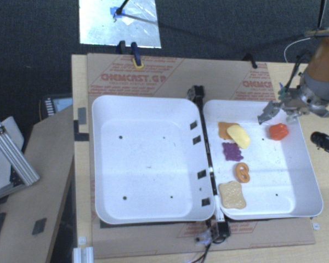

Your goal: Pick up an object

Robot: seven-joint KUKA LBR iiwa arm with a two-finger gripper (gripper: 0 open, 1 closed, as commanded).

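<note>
the arm comes in from the right, and its gripper [275,113] hovers over the far part of the right bin [301,169], just left of a small red tomato-like toy [278,131]. one grey finger points left and down toward the bin floor; whether the fingers are spread or closed i cannot tell at this angle, and nothing shows between them.

the red toy lies near the bin's far right wall, apart from the other pieces. it looks like smooth, rounded plastic, probably light and stiff, and likely to roll or squirt out if pinched off-centre, so the hold should go across its widest middle.

to its left, a yellow lemon-shaped piece [238,136] rests partly on an orange slab [225,129]; both seem hard and glossy. nearer sits a bumpy purple cluster, perhaps grapes [232,151], whose knobbly surface should give the pads more bite. nearer still are an orange pretzel [242,172], thin with open loops, and a tan bread slice [232,194], flat and low, hard to get fingers under.

the left bin [148,158] is a shallow white tray with rounded corners and a few dark specks.
</note>
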